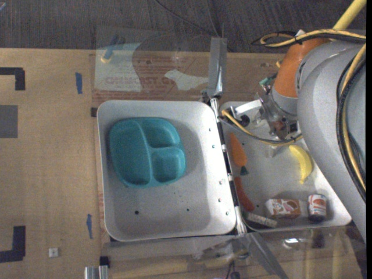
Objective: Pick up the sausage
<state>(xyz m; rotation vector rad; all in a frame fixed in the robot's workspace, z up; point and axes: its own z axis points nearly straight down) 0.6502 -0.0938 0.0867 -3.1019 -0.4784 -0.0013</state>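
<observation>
While the sausage [243, 195] lies unlifted in the right bin [288, 224], we cannot tell our fingers' [278, 133] state.

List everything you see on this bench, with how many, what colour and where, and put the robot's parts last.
Bins: two, white, side by side on the bench.
Plate: one, teal, three compartments, upper left of the left bin.
Carrot: one, orange, left side of the right bin.
Sausage: one, reddish, along the right bin's left wall, below the carrot.
Banana: one, yellow, right part of the right bin.
Carton: one, red and white, lying near the right bin's lower edge.
Can: one, red and white, right of the carton.
Arm: one, grey with an orange band, over the right bin's right side.
Pincer: one, above the right bin's upper part, apart from the sausage.
</observation>
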